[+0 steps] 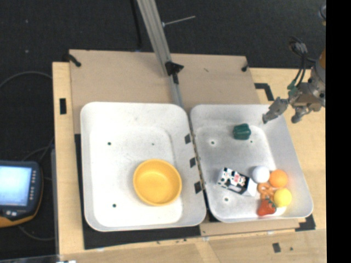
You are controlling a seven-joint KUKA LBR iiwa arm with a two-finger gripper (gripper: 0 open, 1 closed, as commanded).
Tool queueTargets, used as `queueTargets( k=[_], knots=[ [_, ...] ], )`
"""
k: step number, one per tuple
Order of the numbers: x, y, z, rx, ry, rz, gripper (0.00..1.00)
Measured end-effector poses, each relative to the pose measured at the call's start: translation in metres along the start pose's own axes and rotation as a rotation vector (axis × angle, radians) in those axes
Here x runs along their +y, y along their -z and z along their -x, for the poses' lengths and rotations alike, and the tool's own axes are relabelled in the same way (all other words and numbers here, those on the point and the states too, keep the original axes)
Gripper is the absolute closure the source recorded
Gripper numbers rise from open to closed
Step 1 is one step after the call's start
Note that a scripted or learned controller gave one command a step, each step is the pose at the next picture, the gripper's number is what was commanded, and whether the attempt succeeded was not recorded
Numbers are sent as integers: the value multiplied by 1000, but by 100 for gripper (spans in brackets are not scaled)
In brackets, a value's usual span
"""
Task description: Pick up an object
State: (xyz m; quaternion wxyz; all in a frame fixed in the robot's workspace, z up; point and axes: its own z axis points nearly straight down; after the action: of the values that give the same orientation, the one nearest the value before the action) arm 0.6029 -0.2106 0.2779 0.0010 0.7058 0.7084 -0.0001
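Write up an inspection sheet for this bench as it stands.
Surface: tan bench bearing left bin and right bin.
Job's things: green block, black box, white ball, orange ball, yellow ball and red piece in the right bin.
Clutter: yellow bowl in the left bin.
Grippers: end effector open over the right bin's far right corner, holding nothing.
Cables: wires above the wrist.
Surroundings: metal rail, pendant screen at left.

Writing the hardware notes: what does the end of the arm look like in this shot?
The gripper is grey metal with two slim fingers. Above it sits a blocky grey wrist with green and dark cables looping off it, plus a sliver of orange at the frame's right edge.
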Motion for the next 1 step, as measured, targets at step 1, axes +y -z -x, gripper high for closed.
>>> queueTargets(
  k=[1],
  knots=[
    [0, 0, 0, -1, 0, 0, 0]
  ],
)
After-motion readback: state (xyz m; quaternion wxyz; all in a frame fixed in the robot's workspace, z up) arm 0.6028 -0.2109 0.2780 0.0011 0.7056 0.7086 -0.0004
